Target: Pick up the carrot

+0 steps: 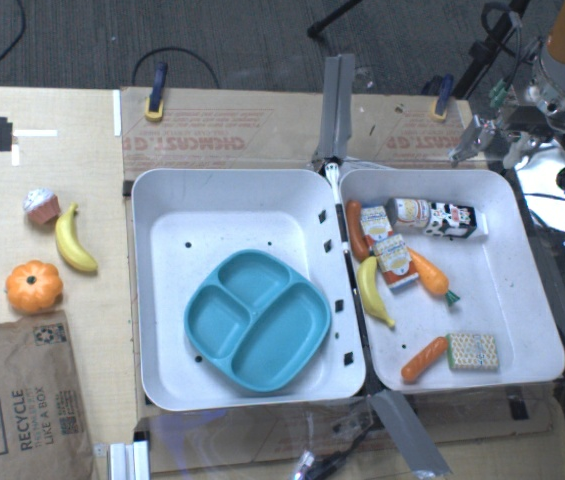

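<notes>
Down at the right bin's [507, 293] front wall, an orange stick [423, 360] could pass for the carrot [431, 275], lying mid-bin against a small carton [393, 257], risking a wrong grab by the pincer [490, 136], hovering beyond the back corner, grip unreadable.

Grey arm [547, 93], orange band, black cables

I see two bins side by side on my bench. The left bin [162, 268] holds a divided plate [257, 318] near its middle. In the right bin [522, 268], a carrot [430, 274] lies at the centre, touching a small carton [395, 260] on its left. A banana [372, 293] lies left of those, a milk carton [452, 219] behind them, and a sausage [423, 359] in front, beside a sponge [472, 350]. My gripper [492, 133] hangs behind the right bin's far right corner.
</notes>
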